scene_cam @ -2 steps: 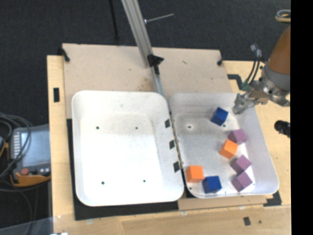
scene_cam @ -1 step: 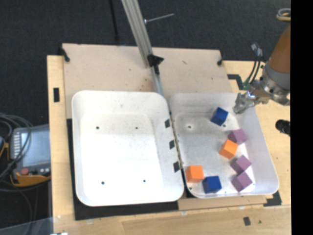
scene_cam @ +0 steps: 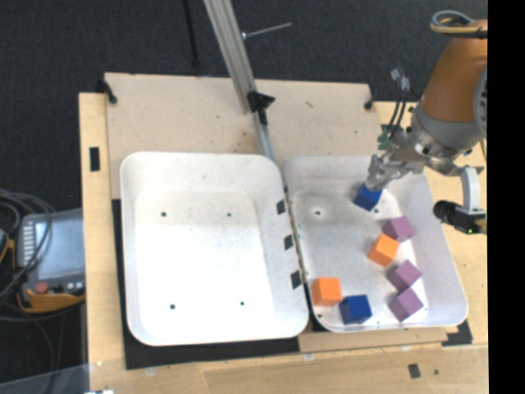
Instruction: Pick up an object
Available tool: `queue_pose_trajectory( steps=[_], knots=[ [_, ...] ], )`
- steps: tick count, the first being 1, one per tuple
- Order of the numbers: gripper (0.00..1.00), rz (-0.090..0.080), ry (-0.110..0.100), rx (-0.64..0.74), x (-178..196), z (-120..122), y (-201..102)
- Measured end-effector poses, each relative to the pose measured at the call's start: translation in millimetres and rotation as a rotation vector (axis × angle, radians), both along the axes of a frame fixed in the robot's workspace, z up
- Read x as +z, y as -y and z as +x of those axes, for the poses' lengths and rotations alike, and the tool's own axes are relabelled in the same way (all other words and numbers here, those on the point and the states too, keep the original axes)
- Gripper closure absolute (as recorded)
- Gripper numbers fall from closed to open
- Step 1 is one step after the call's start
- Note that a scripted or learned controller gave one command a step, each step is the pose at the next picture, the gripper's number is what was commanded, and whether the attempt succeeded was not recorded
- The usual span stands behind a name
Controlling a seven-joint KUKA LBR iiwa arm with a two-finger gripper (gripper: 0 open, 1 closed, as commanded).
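My gripper (scene_cam: 376, 184) hangs over the far part of the right bin (scene_cam: 332, 240), reaching in from the right. A blue cube (scene_cam: 368, 198) sits tilted between its fingertips, its upper edge tucked under them. The gripper is shut on this cube. Loose in the same bin lie a purple cube (scene_cam: 399, 228), an orange cube (scene_cam: 383, 249), two more purple cubes (scene_cam: 404, 274) (scene_cam: 406, 304), a second orange cube (scene_cam: 327, 290) and a second blue cube (scene_cam: 355, 309).
The left bin (scene_cam: 131, 179) lies beside the right one, with a row of dark clips (scene_cam: 289, 240) along the shared edge. A slanted metal pole (scene_cam: 232, 48) rises behind the bins. A handheld control unit (scene_cam: 49, 257) and cables lie off the bench at left.
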State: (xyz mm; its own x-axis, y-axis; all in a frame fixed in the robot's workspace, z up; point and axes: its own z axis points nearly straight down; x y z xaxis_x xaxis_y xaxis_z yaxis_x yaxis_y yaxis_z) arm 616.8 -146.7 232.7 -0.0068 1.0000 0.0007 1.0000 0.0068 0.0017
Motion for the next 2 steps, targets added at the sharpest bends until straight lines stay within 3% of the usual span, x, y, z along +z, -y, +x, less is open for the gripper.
queue_pose_trajectory(
  steps=[2],
  knots=[
    [1.00, 0.000, -0.002, 0.000, -7.8, 16.2, -100.7]
  ],
)
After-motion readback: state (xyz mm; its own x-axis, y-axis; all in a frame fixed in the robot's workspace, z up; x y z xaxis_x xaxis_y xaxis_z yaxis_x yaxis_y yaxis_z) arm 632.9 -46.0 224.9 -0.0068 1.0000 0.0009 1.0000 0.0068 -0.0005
